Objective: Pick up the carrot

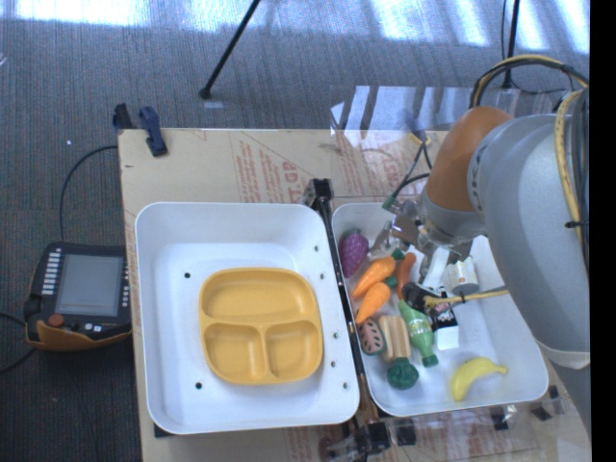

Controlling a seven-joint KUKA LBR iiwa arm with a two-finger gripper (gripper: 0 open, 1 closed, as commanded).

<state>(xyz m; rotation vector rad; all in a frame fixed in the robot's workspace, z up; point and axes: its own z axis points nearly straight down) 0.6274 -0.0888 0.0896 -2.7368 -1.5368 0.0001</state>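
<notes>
Two orange carrots with green tops lie in the right bin (525, 378), one (373, 275) above the other (372, 302), near the bin's left wall. A third orange piece (405, 267) lies just right of the upper carrot. My gripper (424, 261) hangs low over the bin's upper middle, right beside that orange piece and a little right of the carrots. I see nothing held in it.
The right bin also holds a purple vegetable (353, 252), a green bottle (419, 333), a brown log-shaped piece (393, 337), a round sliced fruit (372, 336), broccoli (403, 374), a banana (475, 375) and a white can (463, 275). The left bin (164, 258) holds a yellow divided plate (241, 301).
</notes>
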